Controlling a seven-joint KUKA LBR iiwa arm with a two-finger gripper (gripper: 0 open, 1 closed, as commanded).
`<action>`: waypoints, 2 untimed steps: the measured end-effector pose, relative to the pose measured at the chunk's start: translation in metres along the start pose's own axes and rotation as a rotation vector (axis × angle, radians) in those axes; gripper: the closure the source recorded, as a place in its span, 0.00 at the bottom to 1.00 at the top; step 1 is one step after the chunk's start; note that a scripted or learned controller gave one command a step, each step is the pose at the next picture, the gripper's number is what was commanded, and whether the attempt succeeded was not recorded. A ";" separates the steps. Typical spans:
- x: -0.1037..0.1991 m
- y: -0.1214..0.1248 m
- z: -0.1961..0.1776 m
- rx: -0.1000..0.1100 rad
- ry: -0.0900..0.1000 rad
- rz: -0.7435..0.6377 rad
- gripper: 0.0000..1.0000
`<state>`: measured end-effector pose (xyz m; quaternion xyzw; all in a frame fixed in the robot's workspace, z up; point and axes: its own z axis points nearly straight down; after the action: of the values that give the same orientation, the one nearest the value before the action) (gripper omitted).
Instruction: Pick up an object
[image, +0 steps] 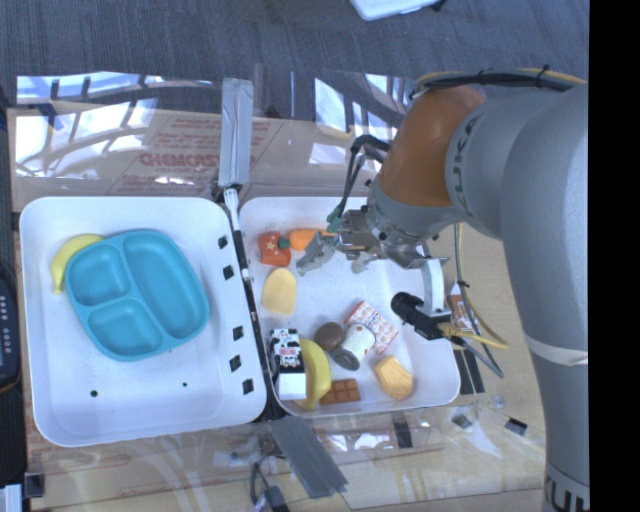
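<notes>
My gripper (338, 258) hangs over the back of the right bin (440, 385), open, with nothing between its fingers. One finger (312, 255) points left toward a red toy (272, 248) and an orange toy (302, 239) at the bin's back left. A pale yellow oval piece (280, 291) lies just below and left of the gripper. Toward the front lie a black-and-white carton (287, 352), a banana (318, 370), a chocolate bar (343, 391), a brown round piece (329, 335), a small can (352, 350), a red-and-white packet (372, 325) and a yellow ridged piece (394, 377).
The left bin (60, 400) holds a blue divided plate (140, 293) with a second banana (68, 255) tucked at its back left edge. A divider with black clips (240, 300) separates the bins. A black fitting (415, 315) on the arm hangs over the right bin's right side.
</notes>
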<state>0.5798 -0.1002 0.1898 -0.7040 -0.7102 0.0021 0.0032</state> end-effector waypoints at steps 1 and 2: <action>-0.036 0.000 0.001 -0.005 -0.002 -0.056 0.00; -0.051 -0.099 0.060 0.001 0.001 0.175 0.00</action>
<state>0.4813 -0.1520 0.1305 -0.7633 -0.6460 0.0025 0.0038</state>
